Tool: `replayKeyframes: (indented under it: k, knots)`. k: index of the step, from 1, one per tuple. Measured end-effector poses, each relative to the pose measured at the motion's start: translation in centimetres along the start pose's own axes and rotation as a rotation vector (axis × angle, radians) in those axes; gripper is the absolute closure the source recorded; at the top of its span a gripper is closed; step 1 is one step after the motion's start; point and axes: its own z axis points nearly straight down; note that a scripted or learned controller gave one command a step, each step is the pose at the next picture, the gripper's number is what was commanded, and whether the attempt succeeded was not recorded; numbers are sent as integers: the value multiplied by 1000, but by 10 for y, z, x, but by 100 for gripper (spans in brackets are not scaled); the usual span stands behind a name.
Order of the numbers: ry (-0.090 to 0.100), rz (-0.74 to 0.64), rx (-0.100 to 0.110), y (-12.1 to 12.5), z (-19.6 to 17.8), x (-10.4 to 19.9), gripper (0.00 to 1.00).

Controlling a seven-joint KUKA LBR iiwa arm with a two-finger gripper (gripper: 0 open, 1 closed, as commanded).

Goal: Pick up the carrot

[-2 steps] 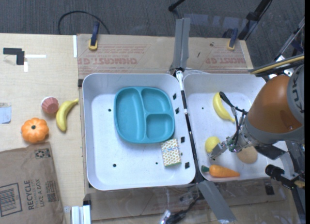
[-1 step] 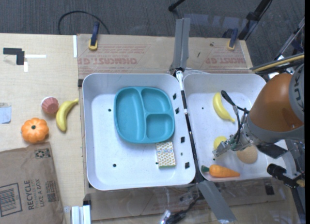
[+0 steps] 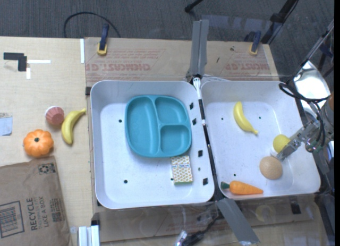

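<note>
Carrot — a small orange plastic one with a green top — lies at the right white bin's front edge; the gripper hovers near a tan ball, finger state unclear.

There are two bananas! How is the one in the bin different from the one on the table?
The banana in the right bin lies on white plastic near the carrot; the banana on the table lies on the wooden top beside a small pumpkin. The bin banana's top end leans left, the table banana's leans right. Both are yellow and curved.
</note>
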Motion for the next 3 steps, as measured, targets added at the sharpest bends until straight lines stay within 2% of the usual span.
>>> replayKeyframes:
  k: [1, 2, 3]
  knots:
    - [-2, 209, -1, 21, 110, -62, 100]
    - [-1, 201, -2, 91, 110, -30, 100]
    - [-1, 631, 2, 95, -15, -2, 100]
